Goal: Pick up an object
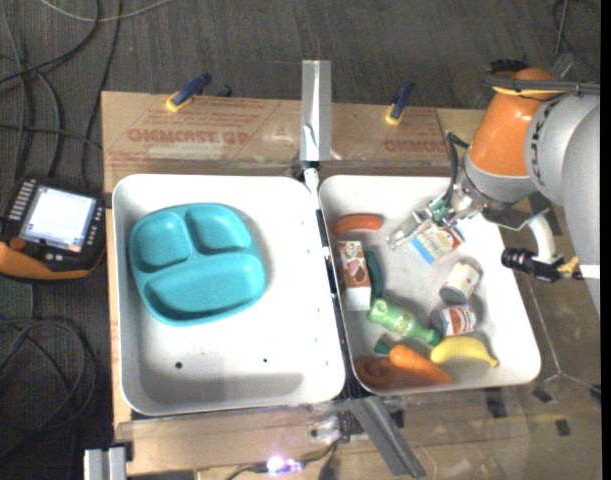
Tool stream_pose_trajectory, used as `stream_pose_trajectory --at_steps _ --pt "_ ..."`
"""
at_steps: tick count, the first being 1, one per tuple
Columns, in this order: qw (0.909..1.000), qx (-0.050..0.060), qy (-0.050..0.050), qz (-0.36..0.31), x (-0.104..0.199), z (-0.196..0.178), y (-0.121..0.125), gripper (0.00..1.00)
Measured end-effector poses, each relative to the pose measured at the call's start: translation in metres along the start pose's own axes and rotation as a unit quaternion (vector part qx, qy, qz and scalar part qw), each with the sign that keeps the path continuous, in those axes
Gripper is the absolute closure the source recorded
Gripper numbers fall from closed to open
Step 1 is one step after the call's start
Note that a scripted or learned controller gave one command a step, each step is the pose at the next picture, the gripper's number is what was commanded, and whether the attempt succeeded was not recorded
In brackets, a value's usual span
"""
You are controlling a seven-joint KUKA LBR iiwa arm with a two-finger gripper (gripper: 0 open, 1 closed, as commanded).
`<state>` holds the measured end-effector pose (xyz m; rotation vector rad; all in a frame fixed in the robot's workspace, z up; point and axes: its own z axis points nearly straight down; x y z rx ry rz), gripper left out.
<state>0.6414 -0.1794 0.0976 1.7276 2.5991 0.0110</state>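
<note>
The gripper [417, 226] hangs low over the back of the right bin [525, 368], and whether it is open or closed cannot be told. A small white and blue packet [438, 242] lies just beside it, its long axis slanting across the bin. The packet's print is too small to read, as is the red lettering on the cardboard [225, 133] behind

Bright, even overhead light, soft shadows, slightly grainy and soft throughout.

Dark carpet floor [185, 28], loose cables [45, 58], cardboard-topped bench [225, 133]
</note>
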Motion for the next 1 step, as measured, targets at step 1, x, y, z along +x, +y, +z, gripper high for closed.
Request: stream_pose_trajectory --at_steps 1 --pt "0.9955 0.006 0.002 0.094 0.0086 0.0092 0.0127 0.00"
